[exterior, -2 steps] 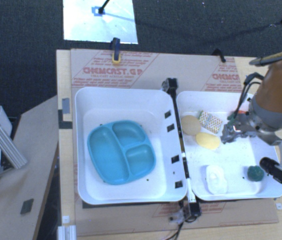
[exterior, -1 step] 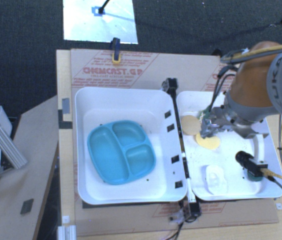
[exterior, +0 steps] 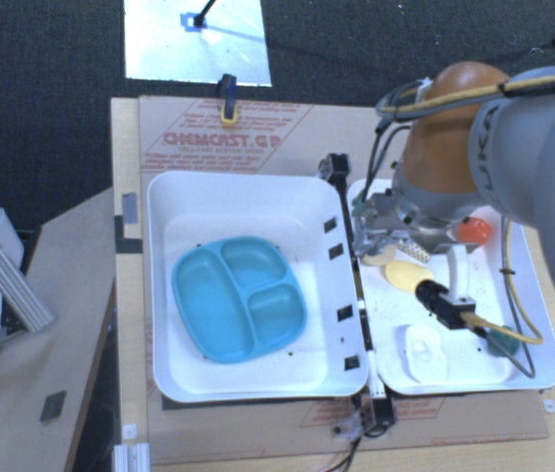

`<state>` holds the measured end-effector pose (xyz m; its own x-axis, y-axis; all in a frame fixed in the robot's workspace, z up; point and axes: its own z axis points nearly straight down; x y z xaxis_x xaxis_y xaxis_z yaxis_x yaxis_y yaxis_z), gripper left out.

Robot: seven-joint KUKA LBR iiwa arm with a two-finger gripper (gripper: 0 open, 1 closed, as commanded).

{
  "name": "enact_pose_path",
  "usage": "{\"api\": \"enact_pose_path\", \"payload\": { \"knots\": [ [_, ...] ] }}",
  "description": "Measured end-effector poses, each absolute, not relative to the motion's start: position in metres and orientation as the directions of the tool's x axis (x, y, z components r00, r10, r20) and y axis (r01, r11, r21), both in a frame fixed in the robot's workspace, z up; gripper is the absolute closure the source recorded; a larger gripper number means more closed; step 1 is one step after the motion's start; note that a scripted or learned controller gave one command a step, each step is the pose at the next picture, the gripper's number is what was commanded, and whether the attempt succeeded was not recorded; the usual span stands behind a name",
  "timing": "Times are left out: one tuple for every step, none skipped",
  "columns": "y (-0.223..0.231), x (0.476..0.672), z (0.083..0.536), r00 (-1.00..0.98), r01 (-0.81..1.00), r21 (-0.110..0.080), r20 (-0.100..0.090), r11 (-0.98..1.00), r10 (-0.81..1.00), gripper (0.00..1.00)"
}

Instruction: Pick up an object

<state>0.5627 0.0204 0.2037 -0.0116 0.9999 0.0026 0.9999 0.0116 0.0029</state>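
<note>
The pincer (exterior: 388,242), its grip state impossible to tell, hangs over the right bin (exterior: 543,362); a yellow banana-like toy (exterior: 405,274) lies just beside it, and crowding objects could spoil a grasp.

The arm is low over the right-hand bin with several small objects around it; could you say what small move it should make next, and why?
Probably a short lift straight up, to check for a catch. The gripper sits low at the right bin's left edge, just above a yellow object, but the wrist hides whether anything sits between its fingers. The blue tray lies apart in the left bin.
</note>
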Motion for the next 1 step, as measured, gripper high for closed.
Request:
{"api": "enact_pose_path", "payload": {
  "knots": [
    [0.0728, 0.5763, 0.2007, -0.011, 1.000, 0.002, 0.002, 0.011, 1.000, 1.00]
  ]
}}
